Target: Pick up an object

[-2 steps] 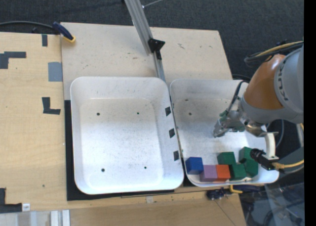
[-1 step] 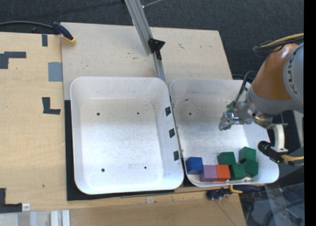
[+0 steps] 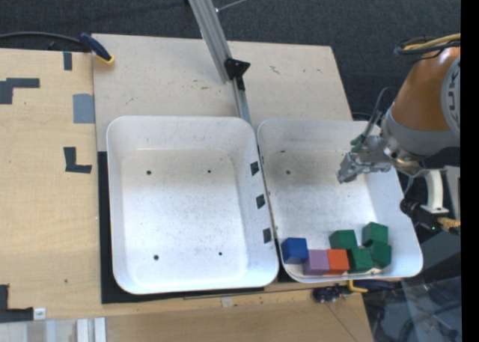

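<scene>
Small blocks lie clustered at the near edge of the right bin [image 3: 314, 146]: a blue block [image 3: 295, 249], a purple block [image 3: 319, 260], an orange block [image 3: 338, 260] and several green blocks [image 3: 364, 245]. My gripper [image 3: 350, 171] hangs over the right side of that bin, well behind the blocks, pointing down-left. Nothing shows between its fingers.
The left bin [image 3: 183, 202] stands beside the right one, with black clips [image 3: 260, 200] along the shared rim. A slanted metal pole [image 3: 209, 22] runs down to the bins' back junction. A blue-yellow tool [image 3: 97, 47] lies at the far left of the bench.
</scene>
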You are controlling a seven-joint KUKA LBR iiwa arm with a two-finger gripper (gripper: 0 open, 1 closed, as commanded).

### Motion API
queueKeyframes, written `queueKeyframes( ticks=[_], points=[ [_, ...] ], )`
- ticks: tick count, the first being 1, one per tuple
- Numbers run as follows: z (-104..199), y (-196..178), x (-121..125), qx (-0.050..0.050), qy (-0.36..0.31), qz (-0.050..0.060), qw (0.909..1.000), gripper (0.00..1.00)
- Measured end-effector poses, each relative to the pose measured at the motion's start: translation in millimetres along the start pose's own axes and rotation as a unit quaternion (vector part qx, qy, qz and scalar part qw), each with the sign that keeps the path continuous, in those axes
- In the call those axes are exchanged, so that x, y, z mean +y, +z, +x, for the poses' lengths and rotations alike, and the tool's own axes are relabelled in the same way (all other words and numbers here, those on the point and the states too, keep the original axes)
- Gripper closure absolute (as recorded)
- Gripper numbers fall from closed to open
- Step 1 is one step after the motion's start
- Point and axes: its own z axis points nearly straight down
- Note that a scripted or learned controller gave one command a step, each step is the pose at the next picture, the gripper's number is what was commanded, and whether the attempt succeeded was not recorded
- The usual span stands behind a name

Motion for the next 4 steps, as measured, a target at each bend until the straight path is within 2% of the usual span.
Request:
queueKeyframes(
  ticks=[1, 2, 4],
  points=[
    [-3, -62, -2, -0.001, 0.001, -0.001, 1.0, 1.0],
    [59, -62, 14, 0.001, -0.002, 0.003, 1.0, 1.0],
    [155, -36, 47, 0.001, -0.002, 0.003, 1.0, 1.0]
  ],
)
